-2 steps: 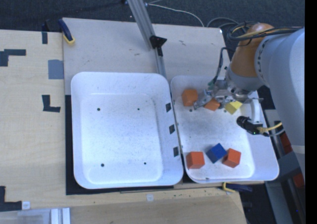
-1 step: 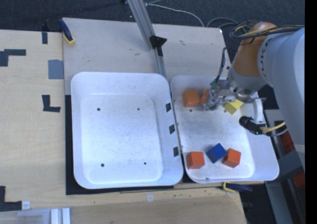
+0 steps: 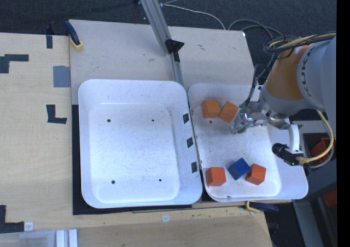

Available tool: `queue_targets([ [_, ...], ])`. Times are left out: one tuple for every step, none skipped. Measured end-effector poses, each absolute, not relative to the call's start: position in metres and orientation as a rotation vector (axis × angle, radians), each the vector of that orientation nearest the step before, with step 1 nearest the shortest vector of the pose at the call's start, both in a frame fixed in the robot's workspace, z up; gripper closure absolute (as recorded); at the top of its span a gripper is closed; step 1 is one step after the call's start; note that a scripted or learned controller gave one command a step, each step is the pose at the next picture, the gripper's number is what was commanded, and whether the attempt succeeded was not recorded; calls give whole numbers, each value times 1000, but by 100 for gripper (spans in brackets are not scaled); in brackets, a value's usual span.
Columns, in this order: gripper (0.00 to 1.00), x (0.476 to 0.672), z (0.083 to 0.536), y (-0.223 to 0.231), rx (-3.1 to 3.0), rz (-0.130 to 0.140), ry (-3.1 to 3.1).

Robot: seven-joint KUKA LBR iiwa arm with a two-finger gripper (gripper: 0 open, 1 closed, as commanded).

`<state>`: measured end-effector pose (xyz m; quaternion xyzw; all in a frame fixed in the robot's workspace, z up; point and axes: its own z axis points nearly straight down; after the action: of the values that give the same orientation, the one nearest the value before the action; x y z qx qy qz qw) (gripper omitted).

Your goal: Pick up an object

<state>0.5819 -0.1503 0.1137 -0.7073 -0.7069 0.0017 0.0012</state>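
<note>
Hovering low in right bin, gripper just right of orange block; jaw state: cannot tell. Block looks small, rigid, light, probably wood or foam. Best grip: across opposite flat faces, clear of touching neighbour block.
</note>
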Motion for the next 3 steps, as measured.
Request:
queue_targets([
  [0,584,113,-149,-2219,2,-2222],
  [0,643,91,-111,-2185,42,-2211],
  [100,640,99,-115,-2195,46,-2207],
])
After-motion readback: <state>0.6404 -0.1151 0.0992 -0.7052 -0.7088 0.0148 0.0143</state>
